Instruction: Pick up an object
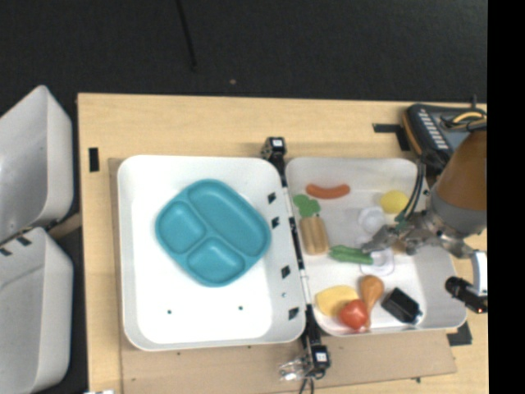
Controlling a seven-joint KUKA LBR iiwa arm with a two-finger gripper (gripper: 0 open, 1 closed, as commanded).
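My gripper (383, 242) reaches in from the right and hangs low over the middle of the right bin (410, 169). It is right above the right end of a long green vegetable (349, 254) and beside a pale, translucent round thing (372, 218). Around it lie a red sausage (328, 191), a yellow lemon (394, 201), a tan bread block (313, 235), a small green piece (307, 206), a brown drumstick (370, 288), a red tomato (354, 315), a yellow piece (334, 299) and a black block (402, 304). I see nothing lifted.
The left bin (148, 302) holds a blue divided plate (212, 231). A black divider with clips (289, 245) runs between the bins. White padded shapes (29, 220) stand off the bench's left edge. A dark device (431, 130) lies at the back right.
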